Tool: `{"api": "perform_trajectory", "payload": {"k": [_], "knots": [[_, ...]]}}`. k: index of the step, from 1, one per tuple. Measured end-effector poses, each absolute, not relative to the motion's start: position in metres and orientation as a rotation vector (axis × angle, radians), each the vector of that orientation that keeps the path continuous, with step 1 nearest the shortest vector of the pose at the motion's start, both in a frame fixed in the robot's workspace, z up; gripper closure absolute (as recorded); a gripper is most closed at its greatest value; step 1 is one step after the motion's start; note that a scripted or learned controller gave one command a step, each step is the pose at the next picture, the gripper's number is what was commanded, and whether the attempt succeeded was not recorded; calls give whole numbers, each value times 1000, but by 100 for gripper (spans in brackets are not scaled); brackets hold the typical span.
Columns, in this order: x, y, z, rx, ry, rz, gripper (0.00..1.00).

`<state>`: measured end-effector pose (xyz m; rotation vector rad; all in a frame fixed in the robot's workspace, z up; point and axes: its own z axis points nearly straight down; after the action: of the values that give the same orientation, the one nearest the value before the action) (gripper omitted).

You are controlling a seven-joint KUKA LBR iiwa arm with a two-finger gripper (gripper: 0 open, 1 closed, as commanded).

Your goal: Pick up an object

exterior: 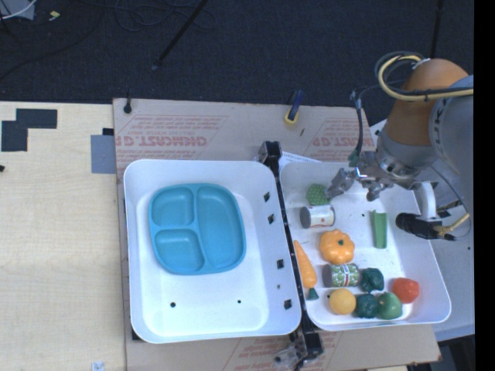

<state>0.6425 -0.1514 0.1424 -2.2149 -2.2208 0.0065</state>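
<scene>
Tool sits low over the far end of the right bin, and I can't tell its state from up here. Just beside it on the bin floor I've got a green bumpy toy and a grey can on its side. Nearer me: an orange pumpkin, carrot, tomato. Blue divided plate rests in the left bin.

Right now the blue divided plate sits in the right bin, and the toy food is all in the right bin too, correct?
Not quite. The camera view shows the blue divided plate in the left bin. The toy food, such as the orange pumpkin, is in the right bin.
</scene>
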Motion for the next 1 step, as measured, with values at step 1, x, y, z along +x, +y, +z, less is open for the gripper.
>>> {"api": "perform_trajectory", "payload": {"k": [1], "knots": [[642, -149, 89, -2213, -2222, 6, 0]]}}
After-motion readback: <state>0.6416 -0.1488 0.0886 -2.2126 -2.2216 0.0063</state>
